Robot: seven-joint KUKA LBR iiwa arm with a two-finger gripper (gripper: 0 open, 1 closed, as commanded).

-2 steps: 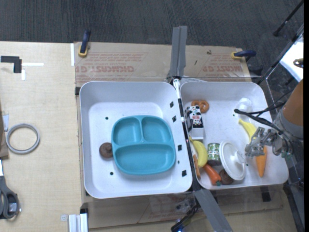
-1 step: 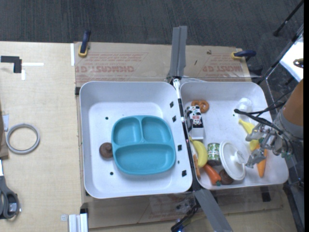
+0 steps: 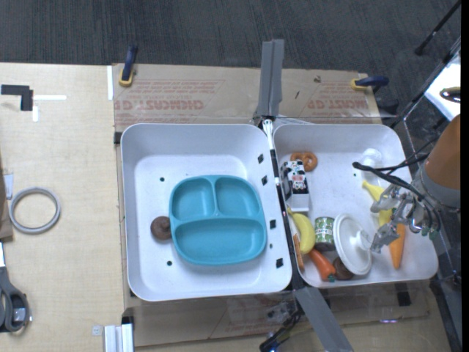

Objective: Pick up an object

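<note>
Fingers [image 3: 386, 218] spread apart, two pale metallic prongs, upper one near a yellow piece [image 3: 373, 191], lower one just above the rim of a white lid-like disc [image 3: 352, 245]; nothing seen between them, contact with either hard to judge. Reaching in from the right over the right bin [image 3: 337, 141], wrist low above the bin floor, gripper [image 3: 386, 220] pointed leftward, black cables looping over the wrist, orange band [image 3: 448, 156] cut off at the frame edge. Just beside the lower finger, an orange carrot [image 3: 396, 246] lying near the bin's right wall. Along the divider side: a pretzel-like ring [image 3: 303, 160], a black-and-white toy [image 3: 295, 176], a banana [image 3: 303, 230], a green-labelled can [image 3: 325, 232], a red-orange item [image 3: 321, 265] partly tucked under the disc. In the left bin [image 3: 139, 196], a teal divided plate [image 3: 218, 219] and a small brown round thing [image 3: 160, 228] touching its left edge. On the worktop [image 3: 58, 138] at left, a grey tape ring [image 3: 31, 210]. Small white object [image 3: 371, 157] behind the cables too blurred to identify.
</note>
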